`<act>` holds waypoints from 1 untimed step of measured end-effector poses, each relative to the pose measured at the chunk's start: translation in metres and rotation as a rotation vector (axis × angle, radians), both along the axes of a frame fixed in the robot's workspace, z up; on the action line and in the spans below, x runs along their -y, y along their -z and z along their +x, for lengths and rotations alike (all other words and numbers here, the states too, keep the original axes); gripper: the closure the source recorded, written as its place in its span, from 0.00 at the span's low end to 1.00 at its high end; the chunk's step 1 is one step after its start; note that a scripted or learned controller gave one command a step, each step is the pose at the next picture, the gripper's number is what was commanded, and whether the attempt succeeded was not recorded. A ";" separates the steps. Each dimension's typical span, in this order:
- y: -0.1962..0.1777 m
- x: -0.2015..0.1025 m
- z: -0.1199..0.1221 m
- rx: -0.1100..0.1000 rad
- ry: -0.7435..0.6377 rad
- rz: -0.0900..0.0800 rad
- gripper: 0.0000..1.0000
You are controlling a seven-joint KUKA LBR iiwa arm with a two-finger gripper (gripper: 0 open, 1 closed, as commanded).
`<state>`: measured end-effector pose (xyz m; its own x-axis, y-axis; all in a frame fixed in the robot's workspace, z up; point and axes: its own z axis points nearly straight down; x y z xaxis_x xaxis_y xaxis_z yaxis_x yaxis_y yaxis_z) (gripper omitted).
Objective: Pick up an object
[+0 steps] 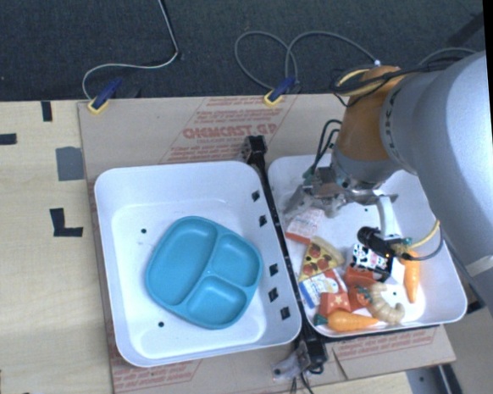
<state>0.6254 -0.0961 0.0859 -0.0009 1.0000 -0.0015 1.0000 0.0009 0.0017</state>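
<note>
We see the end effector (321,196) low in the right bin (442,304), presumably hunting toys, can't tell its grip state, while the carrot (352,320) sits near the front wall.

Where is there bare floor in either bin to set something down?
Left white bin: bare strips around the blue divided plate, widest along its far and left edges. Right white bin: crowded near the front with toy food, including the orange carrot; the tool hangs over its far end.

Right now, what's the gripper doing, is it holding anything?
Gripper: low over the right bin, above the toy pile; whether it grips anything cannot be told.
</note>
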 end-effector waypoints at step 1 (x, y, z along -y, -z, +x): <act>0.001 0.001 0.042 0.000 -0.001 0.000 0.00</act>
